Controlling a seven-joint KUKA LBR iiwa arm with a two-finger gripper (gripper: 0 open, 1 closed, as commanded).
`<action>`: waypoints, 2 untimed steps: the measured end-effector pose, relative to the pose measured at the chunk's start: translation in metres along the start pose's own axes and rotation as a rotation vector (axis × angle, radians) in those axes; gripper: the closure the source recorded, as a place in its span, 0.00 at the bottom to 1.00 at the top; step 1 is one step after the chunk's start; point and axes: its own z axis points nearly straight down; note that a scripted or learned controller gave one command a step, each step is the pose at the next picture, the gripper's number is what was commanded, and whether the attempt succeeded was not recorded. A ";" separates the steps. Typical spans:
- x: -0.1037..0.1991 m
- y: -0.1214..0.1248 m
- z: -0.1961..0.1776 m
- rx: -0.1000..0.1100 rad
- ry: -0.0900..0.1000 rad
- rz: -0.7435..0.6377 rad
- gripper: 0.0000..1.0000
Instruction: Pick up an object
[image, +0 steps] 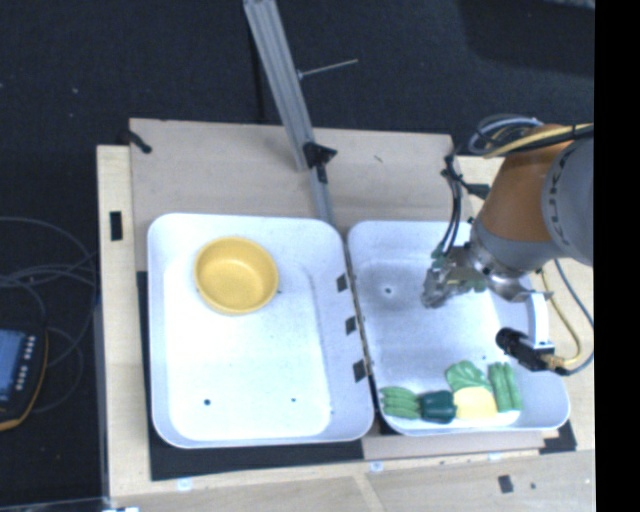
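My gripper (436, 291) hangs over the middle of the right bin (400, 330), above bare white floor. Nothing shows between its fingers. A cluster of toy pieces lies along that bin's near edge: a green piece (399, 401), a dark green block (437, 406), a yellow block (475, 403) and green leafy pieces (487, 380). The cluster sits well below and to the right of the gripper. A yellow bowl (236, 275) rests upright in the far left part of the left bin (250, 400).
A grey metal pole (290, 95) slants down from the top to the gap between the bins. The arm's orange band (515, 200) and its cables overhang the right bin's far right side. A black clip (520, 347) sticks out near the right rim.
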 end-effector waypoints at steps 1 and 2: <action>-0.001 0.001 -0.044 0.000 0.000 0.000 1.00; 0.046 -0.009 -0.060 0.002 0.001 -0.003 1.00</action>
